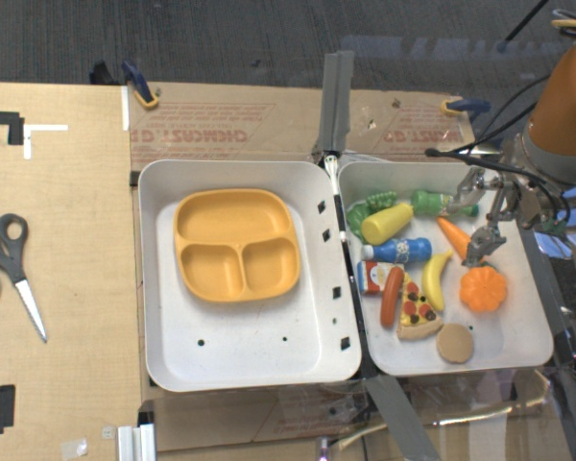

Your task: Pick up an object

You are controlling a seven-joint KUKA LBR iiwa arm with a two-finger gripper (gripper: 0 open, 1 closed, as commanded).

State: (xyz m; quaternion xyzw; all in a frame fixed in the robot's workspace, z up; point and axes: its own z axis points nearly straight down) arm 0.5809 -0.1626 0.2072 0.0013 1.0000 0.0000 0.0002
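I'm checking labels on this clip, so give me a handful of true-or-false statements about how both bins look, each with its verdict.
1. The yellow divided plate lies in the left bin. True.
2. The scissors lie inside the right bin. False: they lie on the bench, left of both bins.
3. The gripper is over the right bin, close to the carrot. True.
4. The banana lies on the yellow plate. False: it lies in the right bin beside the pizza slice.
5. The orange fruit sits in the left bin. False: it sits in the right bin, just below the gripper in the view.
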